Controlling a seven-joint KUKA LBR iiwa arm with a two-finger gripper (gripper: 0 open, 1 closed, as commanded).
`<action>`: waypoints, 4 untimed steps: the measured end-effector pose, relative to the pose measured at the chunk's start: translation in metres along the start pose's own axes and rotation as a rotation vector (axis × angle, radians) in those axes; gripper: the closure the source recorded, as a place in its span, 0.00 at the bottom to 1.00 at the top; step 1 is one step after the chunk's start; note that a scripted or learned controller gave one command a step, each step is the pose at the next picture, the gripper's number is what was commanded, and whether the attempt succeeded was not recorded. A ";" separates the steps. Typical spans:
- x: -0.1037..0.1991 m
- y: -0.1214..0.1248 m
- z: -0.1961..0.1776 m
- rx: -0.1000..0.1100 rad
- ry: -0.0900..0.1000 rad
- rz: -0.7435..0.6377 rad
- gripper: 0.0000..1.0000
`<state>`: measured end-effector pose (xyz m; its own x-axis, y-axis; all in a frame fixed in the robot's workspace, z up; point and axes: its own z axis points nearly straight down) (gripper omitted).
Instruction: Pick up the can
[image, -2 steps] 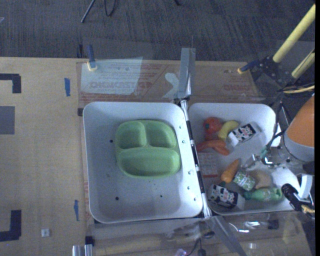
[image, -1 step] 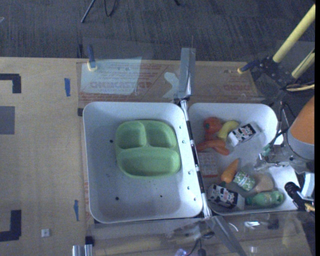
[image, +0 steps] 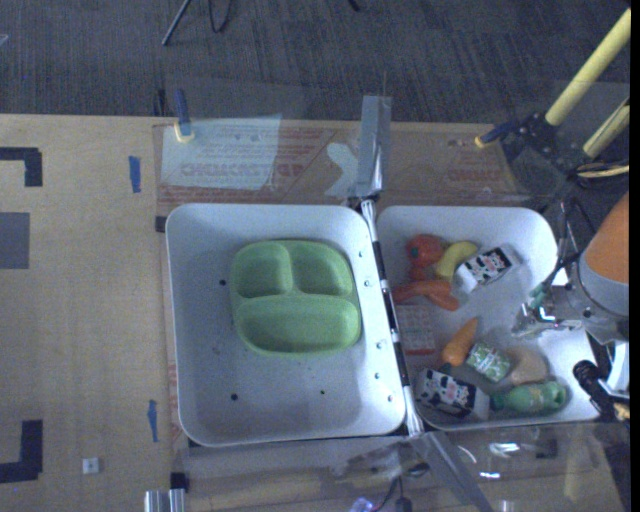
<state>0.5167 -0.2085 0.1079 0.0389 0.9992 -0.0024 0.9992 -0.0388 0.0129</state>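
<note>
One can (image: 488, 362), small with a green and white label, lies on its side in the right bin (image: 470, 216), towards the near edge and a little right of the middle. An orange carrot-shaped piece (image: 460, 342) leans just beside it on the left, a pale tan object (image: 527, 366) touches it or nearly so on the right, and a black-and-white cow-patterned carton (image: 446, 391) sits just below it by the near wall. A green bottle-like thing (image: 530, 399) lies near the bin's near right corner.

My claw (image: 538, 312) hangs over the right half of that bin, above and to the right of the can and apart from it, with nothing of the can in it. Whether the claw is open or closed I cannot tell; it is small and blurred here. My arm (image: 612, 255), with its orange band, comes in from the right edge.

Further back in the same bin lie a second cow-patterned carton (image: 487, 267), a yellow banana-like piece (image: 458, 255), a red tomato-like piece (image: 424, 249) and a long red-orange piece (image: 428, 292).

Across the divider, the left bin (image: 190, 300) holds a green divided plate (image: 295, 297), well apart from my claw.
</note>
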 end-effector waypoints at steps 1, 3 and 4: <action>0.001 0.000 0.000 0.001 0.001 -0.001 0.00; 0.041 -0.014 0.010 0.003 -0.001 0.011 1.00; 0.051 0.016 -0.132 0.012 0.001 0.110 1.00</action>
<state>0.5334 -0.1579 0.2403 0.1488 0.9889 -0.0009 0.9889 -0.1488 0.0012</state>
